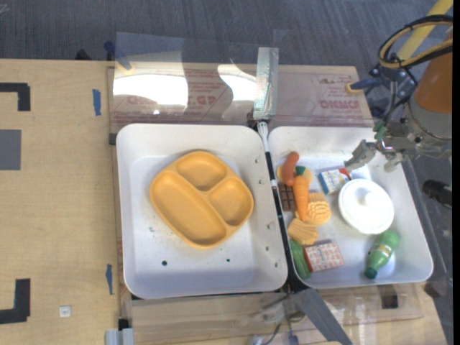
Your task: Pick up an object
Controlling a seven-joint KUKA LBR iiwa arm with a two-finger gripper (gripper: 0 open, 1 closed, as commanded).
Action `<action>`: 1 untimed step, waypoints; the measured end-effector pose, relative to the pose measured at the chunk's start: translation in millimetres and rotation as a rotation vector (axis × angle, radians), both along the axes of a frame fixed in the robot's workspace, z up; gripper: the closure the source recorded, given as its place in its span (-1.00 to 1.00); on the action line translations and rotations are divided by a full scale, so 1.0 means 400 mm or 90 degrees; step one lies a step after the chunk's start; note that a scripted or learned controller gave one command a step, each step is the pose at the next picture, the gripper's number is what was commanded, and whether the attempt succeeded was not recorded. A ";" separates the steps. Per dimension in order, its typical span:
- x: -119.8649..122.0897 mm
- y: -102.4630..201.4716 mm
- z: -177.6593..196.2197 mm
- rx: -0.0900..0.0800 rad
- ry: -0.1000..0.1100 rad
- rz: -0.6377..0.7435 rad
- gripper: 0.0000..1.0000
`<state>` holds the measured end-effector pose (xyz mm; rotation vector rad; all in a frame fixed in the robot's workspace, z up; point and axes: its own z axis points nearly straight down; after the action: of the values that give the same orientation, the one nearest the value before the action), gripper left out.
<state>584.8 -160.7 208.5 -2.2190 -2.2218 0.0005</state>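
camera view: claw (374,151) hovering over the right bin's (420,254) far edge, spread and pinching nothing, seemingly poised to descend. below it, white lid (366,205) nearest, likeliest target; carrot (301,195), green bottle (380,254) and small packets crowded nearby. orange tray (201,198) alone in left bin (136,264) on the table.

Your arm reaches in from the right, wrist high and gripper (375,153) spread wide.

You can see the orange band at the frame's right edge, with yellow and black cabling looped above it. Below the wrist, one grey finger (359,153) angles out to the left and the other (394,158) to the right, with nothing between them.
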 end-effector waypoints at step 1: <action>0.009 0.152 -0.267 0.000 -0.004 -0.212 -1.00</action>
<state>588.4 -99.7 101.8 -2.5606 -1.8260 -0.0058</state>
